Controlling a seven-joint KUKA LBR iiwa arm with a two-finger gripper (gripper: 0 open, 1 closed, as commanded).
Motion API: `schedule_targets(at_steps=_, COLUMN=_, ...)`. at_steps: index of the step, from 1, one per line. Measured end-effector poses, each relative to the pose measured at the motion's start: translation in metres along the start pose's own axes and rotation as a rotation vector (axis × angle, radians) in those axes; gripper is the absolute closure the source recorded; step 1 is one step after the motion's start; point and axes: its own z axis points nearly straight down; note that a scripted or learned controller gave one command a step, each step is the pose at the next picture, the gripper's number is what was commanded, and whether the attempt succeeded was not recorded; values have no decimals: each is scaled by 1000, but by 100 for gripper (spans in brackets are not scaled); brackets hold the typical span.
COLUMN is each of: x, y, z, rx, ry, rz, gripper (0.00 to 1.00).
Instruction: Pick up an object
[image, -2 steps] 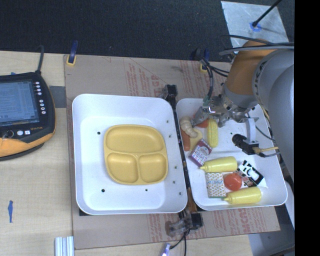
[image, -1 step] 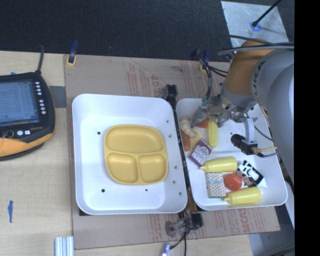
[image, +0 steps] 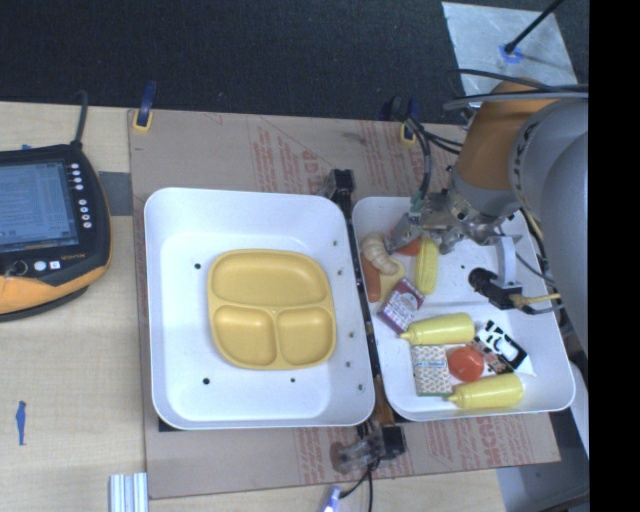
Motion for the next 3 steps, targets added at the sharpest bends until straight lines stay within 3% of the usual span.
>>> schedule_targets(at_steps=2, x=13, y=-1, z=0, rx=5, ry=-3, rz=0, gripper=0)
schedule_targets(at_steps=3, x=0, y=0, z=0, rx=1, ry=0, rz=0, gripper=0)
